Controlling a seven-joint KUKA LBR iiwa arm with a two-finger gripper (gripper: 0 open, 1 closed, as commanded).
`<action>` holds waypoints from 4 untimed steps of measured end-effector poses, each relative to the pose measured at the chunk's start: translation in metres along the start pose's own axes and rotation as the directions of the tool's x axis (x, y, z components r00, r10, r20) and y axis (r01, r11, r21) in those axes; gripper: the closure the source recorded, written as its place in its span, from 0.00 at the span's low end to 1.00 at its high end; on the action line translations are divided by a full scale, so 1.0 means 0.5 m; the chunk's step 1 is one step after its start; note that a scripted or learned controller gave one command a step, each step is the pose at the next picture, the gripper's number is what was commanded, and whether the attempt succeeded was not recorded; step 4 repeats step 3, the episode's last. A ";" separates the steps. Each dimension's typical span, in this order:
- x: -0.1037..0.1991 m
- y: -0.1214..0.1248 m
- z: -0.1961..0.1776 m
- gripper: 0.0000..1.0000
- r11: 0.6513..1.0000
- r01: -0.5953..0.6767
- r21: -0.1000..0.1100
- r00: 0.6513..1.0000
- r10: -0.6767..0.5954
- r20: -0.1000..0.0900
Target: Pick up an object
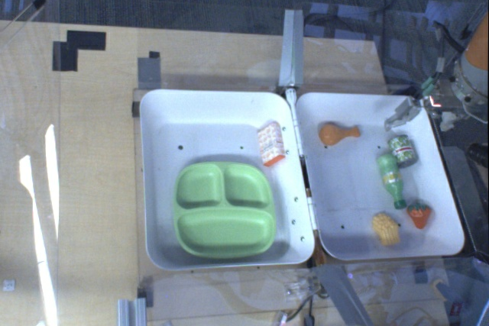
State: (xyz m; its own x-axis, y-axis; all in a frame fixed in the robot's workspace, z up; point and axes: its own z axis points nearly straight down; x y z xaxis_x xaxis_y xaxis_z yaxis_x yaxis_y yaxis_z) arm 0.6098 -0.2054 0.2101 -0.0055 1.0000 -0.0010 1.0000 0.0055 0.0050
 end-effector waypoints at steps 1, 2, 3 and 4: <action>0.022 -0.010 0.245 0.00 0.989 0.148 -0.005 0.989 -0.148 -0.003; 0.021 -0.006 0.218 1.00 0.989 0.150 -0.012 0.989 -0.150 0.000; 0.125 0.031 -0.041 1.00 0.996 0.089 -0.004 0.996 -0.089 0.001; 0.125 0.031 -0.041 1.00 0.996 0.089 -0.004 0.996 -0.089 0.001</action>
